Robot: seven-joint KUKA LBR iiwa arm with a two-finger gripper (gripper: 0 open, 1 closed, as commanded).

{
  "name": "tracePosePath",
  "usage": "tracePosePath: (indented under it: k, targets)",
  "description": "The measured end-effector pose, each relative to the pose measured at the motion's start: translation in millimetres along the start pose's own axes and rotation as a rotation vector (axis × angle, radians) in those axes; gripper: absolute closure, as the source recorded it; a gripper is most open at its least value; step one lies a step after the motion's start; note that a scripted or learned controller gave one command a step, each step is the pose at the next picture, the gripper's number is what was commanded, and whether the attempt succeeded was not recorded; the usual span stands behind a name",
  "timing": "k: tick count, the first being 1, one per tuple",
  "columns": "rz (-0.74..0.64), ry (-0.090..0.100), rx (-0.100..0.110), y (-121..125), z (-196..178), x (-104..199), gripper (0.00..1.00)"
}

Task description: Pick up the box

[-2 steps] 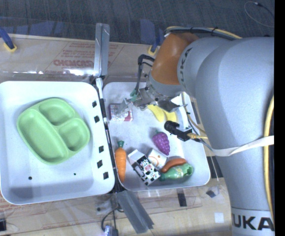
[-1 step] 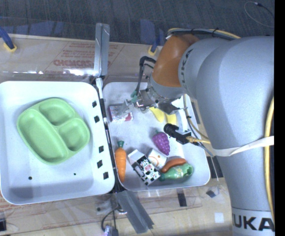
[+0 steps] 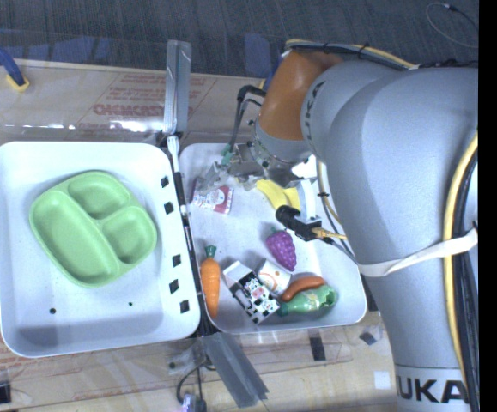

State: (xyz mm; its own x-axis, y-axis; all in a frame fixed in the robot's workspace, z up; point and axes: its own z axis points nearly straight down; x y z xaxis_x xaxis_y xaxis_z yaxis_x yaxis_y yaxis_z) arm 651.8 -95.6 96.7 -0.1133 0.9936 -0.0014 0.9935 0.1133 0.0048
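Progress looks slight; the box, small and pink-and-white, lies on the floor of the right bin in its upper left part, not lifted; the tool hangs just above and right of it, near centre frame; whether it is spread or pressed together I cannot tell; grasping and lifting remain, by my judgement.

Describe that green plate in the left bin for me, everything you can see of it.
The green plate looks like smooth pale-green plastic, rounded, split into three shallow compartments by raised ridges. It lies flat and upright on the floor of the left white bin, toward the bin's upper middle. Nothing rests in it or touches it besides the bin floor.
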Motion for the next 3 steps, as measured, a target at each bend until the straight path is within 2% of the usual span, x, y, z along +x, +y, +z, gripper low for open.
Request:
tracePosePath:
  k: [2,3]
  targets:
    - [-0.045,0.001,-0.004,-24.2,-0.7,-1.5,0.00]
    - [-0.045,0.001,-0.004,-24.2,-0.7,-1.5,0.00]
